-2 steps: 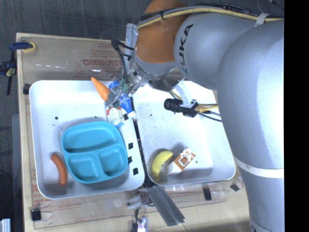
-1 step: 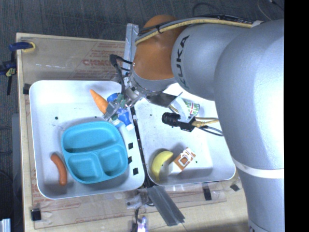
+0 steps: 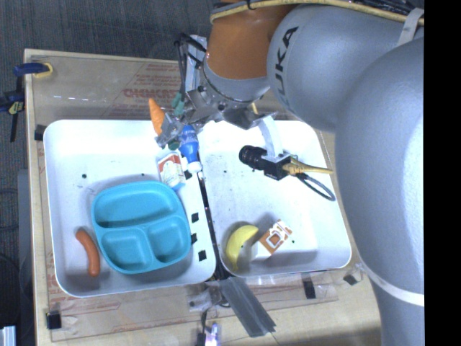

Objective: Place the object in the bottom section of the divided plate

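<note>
Arm (image 3: 338,71) reaches in over the right bin (image 3: 317,215) and hangs its pincer (image 3: 171,128) above the far corner of the left bin (image 3: 61,164), close to the wall between the two, probably because the small goods crowd there; whether the pincer is open or closed I cannot tell, and nothing can be seen gripped; the divided plate (image 3: 140,225) lies flat well below the pincer in the view, its sections all bare, so the bottom one is free to receive; a yellow fruit (image 3: 241,244) and a brown packet (image 3: 276,238) sit far off in the right bin, out of the way; a sausage (image 3: 90,251) lies beyond the plate; a small carton (image 3: 171,170) stands between pincer and plate; the task's thing, I judge, is the carrot (image 3: 155,114) just beside the pincer, or the blue bottle (image 3: 189,148) just beneath it — which of the two, I cannot say.
</note>
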Motion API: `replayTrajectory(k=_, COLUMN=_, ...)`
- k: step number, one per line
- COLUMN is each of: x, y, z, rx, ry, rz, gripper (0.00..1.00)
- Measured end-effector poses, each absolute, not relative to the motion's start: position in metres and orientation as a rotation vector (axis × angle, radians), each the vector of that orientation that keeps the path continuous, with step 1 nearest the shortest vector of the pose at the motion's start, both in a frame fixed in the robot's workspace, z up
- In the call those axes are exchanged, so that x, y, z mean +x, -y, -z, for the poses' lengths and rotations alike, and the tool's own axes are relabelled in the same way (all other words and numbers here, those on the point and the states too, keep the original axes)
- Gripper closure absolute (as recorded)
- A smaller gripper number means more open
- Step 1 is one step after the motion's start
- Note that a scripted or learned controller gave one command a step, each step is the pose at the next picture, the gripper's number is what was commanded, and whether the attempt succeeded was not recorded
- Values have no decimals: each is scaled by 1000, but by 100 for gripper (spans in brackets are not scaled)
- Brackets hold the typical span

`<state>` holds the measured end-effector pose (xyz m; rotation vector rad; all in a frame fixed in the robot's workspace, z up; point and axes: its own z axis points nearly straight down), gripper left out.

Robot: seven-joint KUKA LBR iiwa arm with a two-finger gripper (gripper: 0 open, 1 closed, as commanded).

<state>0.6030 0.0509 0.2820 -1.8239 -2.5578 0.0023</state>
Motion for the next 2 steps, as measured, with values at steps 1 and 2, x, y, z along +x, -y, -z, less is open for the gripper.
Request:
replayTrajectory(k=1, x=561, y=-60, z=-201, rx=-1771, ry=2591, rz=-6, gripper=100)
replayTrajectory(k=2, x=561, y=-60, z=-201, rx=-1771, ry=2592, rz=-5, gripper=0)
